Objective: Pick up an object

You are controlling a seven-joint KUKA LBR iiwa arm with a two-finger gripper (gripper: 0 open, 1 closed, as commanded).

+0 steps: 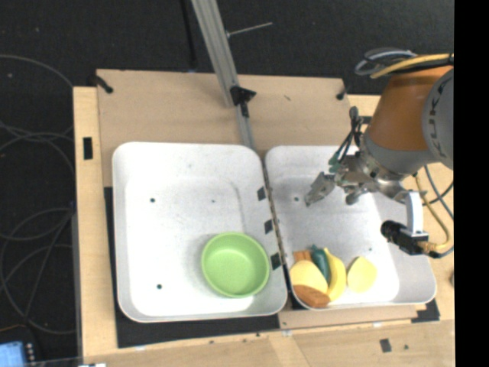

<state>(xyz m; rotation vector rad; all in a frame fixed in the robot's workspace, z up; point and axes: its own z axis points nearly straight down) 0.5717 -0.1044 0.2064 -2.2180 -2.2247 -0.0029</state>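
My gripper (333,196) hangs over the upper middle of the right bin (306,167), its fingers spread open with only bare bin floor showing between them. Below it, in the bin's front left corner, lies a heap of toy food: an orange-brown piece (309,291), a yellow piece (336,276) and a dark green piece (320,263). A yellow lemon-like object (362,274) rests just right of the heap. A green bowl (235,264) stands in the front right of the left bin (153,174).
A slanted metal pole (218,44) runs from the top down to the divider between the bins. A black fitting with cables (403,235) hangs off the arm over the right bin's right side. The tan bench (176,105) surrounds both bins.
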